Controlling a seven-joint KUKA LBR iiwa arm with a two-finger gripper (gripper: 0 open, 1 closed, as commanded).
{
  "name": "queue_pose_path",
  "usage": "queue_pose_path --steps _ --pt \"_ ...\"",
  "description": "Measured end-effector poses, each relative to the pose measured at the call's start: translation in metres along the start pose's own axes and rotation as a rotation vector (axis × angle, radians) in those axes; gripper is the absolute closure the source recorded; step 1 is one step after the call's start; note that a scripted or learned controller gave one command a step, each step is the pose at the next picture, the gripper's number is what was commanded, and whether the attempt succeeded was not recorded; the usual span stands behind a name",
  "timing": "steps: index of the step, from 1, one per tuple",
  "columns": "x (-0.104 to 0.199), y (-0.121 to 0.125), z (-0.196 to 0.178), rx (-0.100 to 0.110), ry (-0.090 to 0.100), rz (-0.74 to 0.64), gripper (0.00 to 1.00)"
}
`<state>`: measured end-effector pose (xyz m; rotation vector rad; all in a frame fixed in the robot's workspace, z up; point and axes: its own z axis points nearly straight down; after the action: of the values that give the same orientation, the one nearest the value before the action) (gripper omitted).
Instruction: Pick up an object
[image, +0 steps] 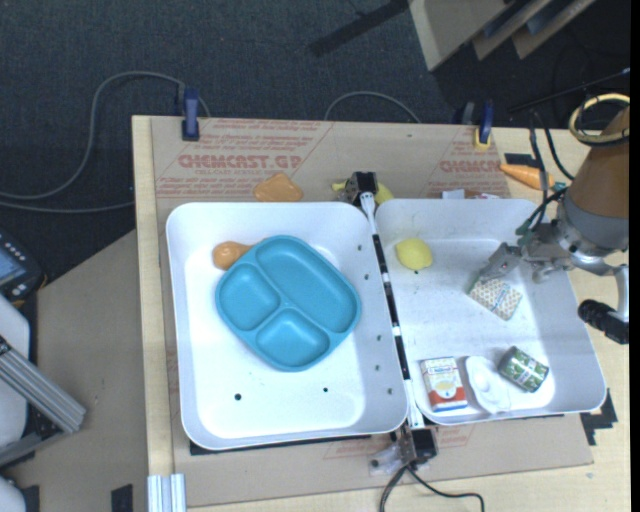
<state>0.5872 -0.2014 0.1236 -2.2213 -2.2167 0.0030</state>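
- We take the patterned packet (497, 295) as the task's thing: it lies in the right bin (560, 400), toward its upper right, tilted, with one corner raised toward the arm.
- The end effector (503, 262) sits right at the packet's upper corner, reaching in from the right; it appears to touch or pinch that corner, but we cannot tell whether its grip is parted or closed on the packet.
- We judge the packet light and soft, likely a pouch or a thin carton; it may crumple or swing if taken by one corner alone.
- A firmer hold, in our view, would be across its short width near the middle, where the sides look flattest.
- Its surface looks like printed paper or foil, so it may be somewhat slippery.
- Other things in the right bin: a yellow lemon (414, 253) near the upper left, well apart from the packet; a red-and-white box (443, 385), a white cup (485, 382) just beside it, and a green can (524, 368) along the near edge.
- The left bin (200, 390) holds a blue tray (287, 301) and an orange thing (228, 255) touching its upper left rim.
- Both bins rest on the desk (160, 300).
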Motion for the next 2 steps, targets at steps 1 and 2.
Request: queue_pose_path --steps 1,2 --pt "-0.010 -0.093 0.042 0.008 0.002 0.004 0.00" --pt "0.023 -0.109 0.040 0.000 0.002 -0.003 0.00"
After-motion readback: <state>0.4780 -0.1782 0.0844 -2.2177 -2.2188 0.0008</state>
